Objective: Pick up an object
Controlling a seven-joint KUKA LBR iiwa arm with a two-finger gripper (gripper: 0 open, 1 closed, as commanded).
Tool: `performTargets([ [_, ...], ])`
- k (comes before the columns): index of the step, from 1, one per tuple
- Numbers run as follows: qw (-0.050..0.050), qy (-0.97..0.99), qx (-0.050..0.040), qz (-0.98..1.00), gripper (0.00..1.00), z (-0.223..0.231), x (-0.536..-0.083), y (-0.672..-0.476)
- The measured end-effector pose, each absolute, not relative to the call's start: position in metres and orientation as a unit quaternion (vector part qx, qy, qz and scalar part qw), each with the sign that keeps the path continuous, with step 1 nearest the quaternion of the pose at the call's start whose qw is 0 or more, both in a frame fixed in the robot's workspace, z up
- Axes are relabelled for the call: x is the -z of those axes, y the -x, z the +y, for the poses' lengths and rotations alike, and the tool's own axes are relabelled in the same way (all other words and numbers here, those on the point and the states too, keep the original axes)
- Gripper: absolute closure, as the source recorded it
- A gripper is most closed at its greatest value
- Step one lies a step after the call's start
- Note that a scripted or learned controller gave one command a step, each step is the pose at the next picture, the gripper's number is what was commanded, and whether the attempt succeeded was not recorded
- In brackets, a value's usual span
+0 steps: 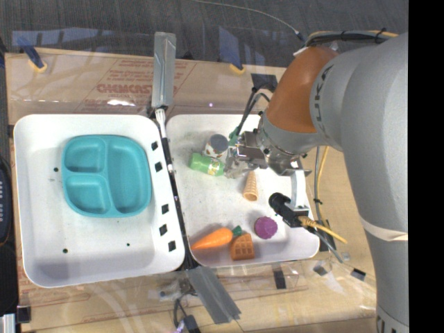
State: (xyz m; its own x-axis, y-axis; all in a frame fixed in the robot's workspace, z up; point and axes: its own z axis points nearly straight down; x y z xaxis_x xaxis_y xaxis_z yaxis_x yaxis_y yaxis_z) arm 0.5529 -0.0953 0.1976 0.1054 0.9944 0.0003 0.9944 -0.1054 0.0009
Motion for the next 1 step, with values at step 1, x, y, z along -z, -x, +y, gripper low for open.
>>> performTargets([
  [1,0.000,-0.790,-0.0010,0.613,1.00,-0.0651,-0.2616,-0.5815],
])
